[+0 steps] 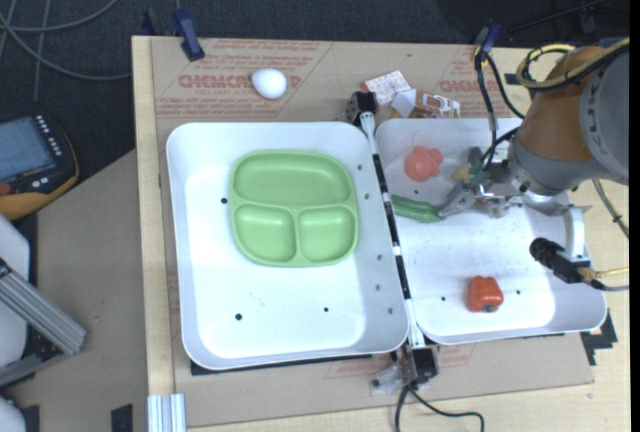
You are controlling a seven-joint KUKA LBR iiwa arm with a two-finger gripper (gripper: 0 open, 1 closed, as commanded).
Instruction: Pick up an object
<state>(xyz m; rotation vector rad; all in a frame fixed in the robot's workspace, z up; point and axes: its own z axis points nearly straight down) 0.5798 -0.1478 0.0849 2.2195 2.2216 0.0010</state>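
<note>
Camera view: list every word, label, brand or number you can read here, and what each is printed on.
"CHEMC..." in faded red, the rest washed out: on the cardboard sheet under the bins.
Red print repeated along the sheet's near edge: too faint to read.
Crumpled packets behind the right bin: print too small to read.
Handheld screen at left: too blurred to read.

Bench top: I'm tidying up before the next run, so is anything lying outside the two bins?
Yes. A white egg-shaped object sits on the cardboard behind the left bin, and some small crumpled packets lie behind the right bin, close to its rim. Both are outside the bins.
</note>
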